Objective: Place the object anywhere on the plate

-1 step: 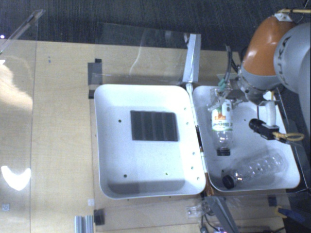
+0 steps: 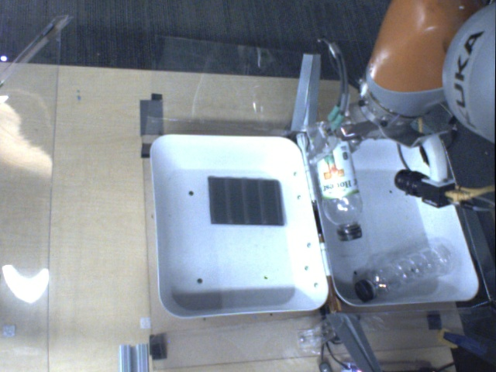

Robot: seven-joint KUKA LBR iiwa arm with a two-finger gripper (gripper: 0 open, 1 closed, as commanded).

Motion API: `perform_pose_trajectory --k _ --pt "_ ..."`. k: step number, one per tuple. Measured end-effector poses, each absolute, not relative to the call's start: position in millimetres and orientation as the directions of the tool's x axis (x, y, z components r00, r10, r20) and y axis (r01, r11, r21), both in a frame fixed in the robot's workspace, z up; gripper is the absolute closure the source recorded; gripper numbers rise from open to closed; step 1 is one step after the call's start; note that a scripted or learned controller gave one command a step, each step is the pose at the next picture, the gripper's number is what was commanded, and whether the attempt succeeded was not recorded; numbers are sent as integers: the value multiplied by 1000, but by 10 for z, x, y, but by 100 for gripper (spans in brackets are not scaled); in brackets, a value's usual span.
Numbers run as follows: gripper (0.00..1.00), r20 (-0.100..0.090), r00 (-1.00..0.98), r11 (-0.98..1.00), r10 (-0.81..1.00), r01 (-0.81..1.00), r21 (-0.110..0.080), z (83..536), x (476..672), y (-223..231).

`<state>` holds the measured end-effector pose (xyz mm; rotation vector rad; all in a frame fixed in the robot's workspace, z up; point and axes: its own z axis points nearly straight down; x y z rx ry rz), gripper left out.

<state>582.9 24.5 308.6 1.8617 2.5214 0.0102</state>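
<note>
The clear plastic bottle with the white-and-orange label [image 2: 339, 186] is being seen along the left wall of the right-hand white bin [image 2: 446, 231], one end just beneath the gripper [image 2: 329, 142]. Whether the gripper is closed on it cannot be told. The pick-up is being judged as the step in hand. A leftward carry over the dark ribbed rectangular plate [image 2: 246, 201] is being called for next
</note>
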Motion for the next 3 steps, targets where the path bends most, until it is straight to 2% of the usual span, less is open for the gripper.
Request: perform_pose_trajectory --k 1,2,3 --pt "100 -3 -459 459 888 888 9 3452 5728 792" --pt "100 -6 -464 464 886 886 15 3563 5743 803" --pt "0 -6 -465 465 885 885 15 3564 5743 807"
